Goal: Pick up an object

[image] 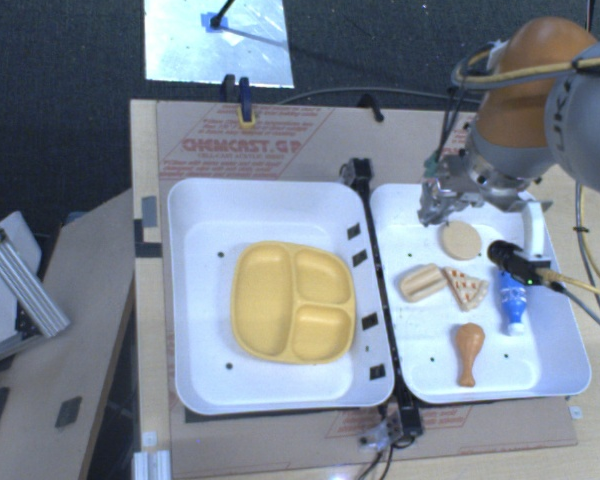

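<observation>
My gripper (435, 208) hangs over the far part of the right bin (570, 358), just left of and above a round tan biscuit (461, 240). I see nothing held in it. Nearer the front lie a bread roll (421, 283), a pizza slice (466, 290), a blue bottle (512, 306) and a chicken drumstick (468, 351). The arm's orange band and grey wrist cover the bin's far right corner.
A yellow divided plate (292, 301) lies in the middle of the left bin (195, 268). A black divider with clips (372, 268) runs between the two bins. An aluminium rail (15, 278) juts in at the left, off the bench.
</observation>
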You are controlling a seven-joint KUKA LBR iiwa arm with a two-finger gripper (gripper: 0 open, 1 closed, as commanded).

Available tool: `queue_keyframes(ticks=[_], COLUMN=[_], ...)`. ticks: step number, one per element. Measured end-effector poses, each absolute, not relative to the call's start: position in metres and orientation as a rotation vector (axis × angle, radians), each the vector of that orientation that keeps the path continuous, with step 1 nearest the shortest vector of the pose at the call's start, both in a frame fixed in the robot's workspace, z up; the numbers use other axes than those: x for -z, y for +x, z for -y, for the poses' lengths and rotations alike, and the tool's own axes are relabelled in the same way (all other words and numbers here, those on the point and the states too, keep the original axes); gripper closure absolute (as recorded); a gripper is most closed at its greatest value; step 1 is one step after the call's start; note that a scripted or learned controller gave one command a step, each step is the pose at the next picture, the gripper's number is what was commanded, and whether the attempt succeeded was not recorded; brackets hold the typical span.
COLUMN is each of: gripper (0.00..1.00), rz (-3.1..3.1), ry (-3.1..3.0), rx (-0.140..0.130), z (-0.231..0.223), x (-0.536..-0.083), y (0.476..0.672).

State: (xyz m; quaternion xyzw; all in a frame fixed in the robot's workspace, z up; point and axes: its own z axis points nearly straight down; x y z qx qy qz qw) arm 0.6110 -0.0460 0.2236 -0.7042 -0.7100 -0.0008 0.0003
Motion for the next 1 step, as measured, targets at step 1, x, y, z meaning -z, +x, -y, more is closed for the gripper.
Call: queue_keyframes(ticks=[1], gripper=[1.00], rz=[2.232], ry=[-2.209], rx=[0.005], z=[-0.0100], x=[-0.2337], y=[0.5951])
